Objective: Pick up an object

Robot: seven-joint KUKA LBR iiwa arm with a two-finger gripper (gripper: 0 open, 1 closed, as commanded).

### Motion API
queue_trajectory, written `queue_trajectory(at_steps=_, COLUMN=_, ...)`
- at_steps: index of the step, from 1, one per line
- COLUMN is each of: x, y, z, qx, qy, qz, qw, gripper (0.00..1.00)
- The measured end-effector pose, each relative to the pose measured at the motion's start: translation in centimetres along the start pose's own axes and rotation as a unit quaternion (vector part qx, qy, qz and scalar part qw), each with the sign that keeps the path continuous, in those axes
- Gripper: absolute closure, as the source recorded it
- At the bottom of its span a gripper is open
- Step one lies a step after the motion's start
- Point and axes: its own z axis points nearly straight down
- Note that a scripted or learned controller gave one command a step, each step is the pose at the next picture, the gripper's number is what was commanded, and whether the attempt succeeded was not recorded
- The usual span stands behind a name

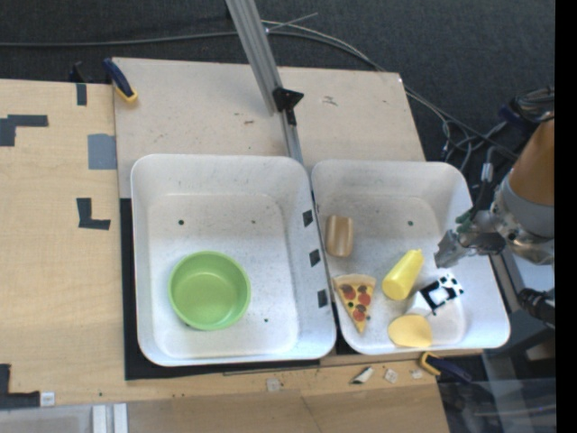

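A wooden bench point(54, 260) holds two white bins. The left bin point(144, 242) contains a green bowl point(209, 290). The right bin point(388, 183) holds a yellow cylinder point(402, 274), pizza slice point(356, 299), brown block point(339, 235) and yellow lump point(410, 331). The gripper point(451, 249) hovers at its right rim; how it is set cannot be told.

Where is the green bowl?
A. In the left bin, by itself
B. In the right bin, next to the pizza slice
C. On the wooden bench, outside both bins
A. The green bowl sits alone in the left bin, while the pizza slice lies in the right bin with the other toys.
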Motion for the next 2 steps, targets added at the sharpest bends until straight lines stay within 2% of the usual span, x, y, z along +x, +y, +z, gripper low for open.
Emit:
queue_trajectory(at_steps=1, x=0.0, y=0.0, z=0.0, qx=0.000, qy=0.000, qz=0.000, qw=1.0000, gripper=0.00)
queue_trajectory(at_steps=2, x=0.1, y=-0.2, z=6.7, qx=0.004, qy=0.000, qz=0.000, qw=1.0000, gripper=0.00)
